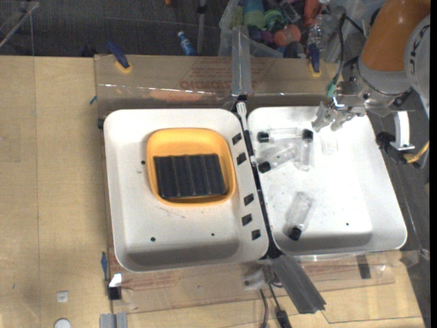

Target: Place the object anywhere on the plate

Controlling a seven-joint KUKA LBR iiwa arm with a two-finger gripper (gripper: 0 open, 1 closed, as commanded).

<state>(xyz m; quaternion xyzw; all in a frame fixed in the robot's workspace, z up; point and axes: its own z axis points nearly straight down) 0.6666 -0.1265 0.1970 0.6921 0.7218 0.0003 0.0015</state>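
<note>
Far left: bare tan bench (pixel 41 183). Next, the left white bin (pixel 130 135). In the middle of it, a yellow plate (pixel 191 141), with a black ribbed tray (pixel 190 176) lying flat on top.

Then a thin wall (pixel 247 176) with small black marks, standing between the two bins. Behind it, at the back, a box of bright toys (pixel 287 5).

Then the right white bin (pixel 382 203). Near its back left corner, a small bunch of clear tubes (pixel 283 152) with black caps, lying on their sides, close together. Nearer the front, one more clear tube (pixel 298 210), lying alone, black cap pointing to the front, well apart from the bunch. All tubes in the right bin, away from the plate.

Further right, the gripper (pixel 331 118), hanging over the back part of the right bin, just beside the bunch of tubes. Pincer spread or pressed together: cannot tell. Nothing seen pinched in it.

Last, the grey arm with its orange part (pixel 392 29), reaching in from the right.
</note>
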